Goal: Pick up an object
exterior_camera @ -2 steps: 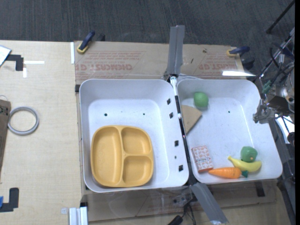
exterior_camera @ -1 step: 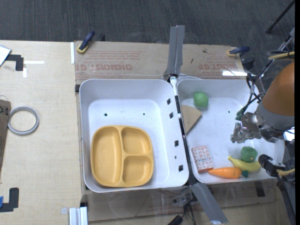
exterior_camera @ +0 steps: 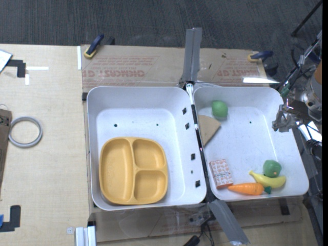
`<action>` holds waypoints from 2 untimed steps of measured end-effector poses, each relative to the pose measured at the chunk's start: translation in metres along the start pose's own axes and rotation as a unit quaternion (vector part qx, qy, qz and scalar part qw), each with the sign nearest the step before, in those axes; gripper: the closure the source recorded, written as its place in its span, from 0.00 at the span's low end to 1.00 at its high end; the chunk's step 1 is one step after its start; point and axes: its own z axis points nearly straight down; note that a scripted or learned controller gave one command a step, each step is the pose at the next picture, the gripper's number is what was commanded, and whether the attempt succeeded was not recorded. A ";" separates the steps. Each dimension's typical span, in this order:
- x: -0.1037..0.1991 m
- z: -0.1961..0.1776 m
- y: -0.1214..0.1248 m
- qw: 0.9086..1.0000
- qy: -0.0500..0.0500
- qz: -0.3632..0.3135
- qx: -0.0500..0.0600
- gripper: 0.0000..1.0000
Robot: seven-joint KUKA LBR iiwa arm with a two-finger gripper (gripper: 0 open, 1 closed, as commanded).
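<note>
Currently end effector (exterior_camera: 283, 121) hangs over the right bin's (exterior_camera: 254, 137) right rim; spread or pressed together, cannot tell. Nearest pick: green ball (exterior_camera: 272, 167) touching banana (exterior_camera: 268, 180), toward the view's bottom from it. Banana's long axis runs left-right, parallel to carrot (exterior_camera: 247, 189).

This is a robotics lab or test cell, not anyone's home: two white bins (exterior_camera: 92, 137) sit side by side on a pale wooden bench (exterior_camera: 43, 188), backed by flattened cardboard (exterior_camera: 133, 68) pinned down with blue-and-yellow clamps (exterior_camera: 94, 45) just behind the bins. Grey tape strips (exterior_camera: 193, 53) hold the bins together at their joint, a tape roll (exterior_camera: 24, 131) lies well left of them, and dark carpet (exterior_camera: 128, 9) runs beyond the cardboard. Right of the bins hang loose cables (exterior_camera: 300, 65) and arm hardware, and inside the bins are only toy foods and a yellow plate (exterior_camera: 134, 169).
</note>
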 end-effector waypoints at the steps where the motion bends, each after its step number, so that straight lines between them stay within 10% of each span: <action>1: 0.047 0.141 -0.031 0.999 0.001 -0.033 0.001 1.00; 2: 0.021 0.055 -0.009 0.998 0.000 0.064 0.000 1.00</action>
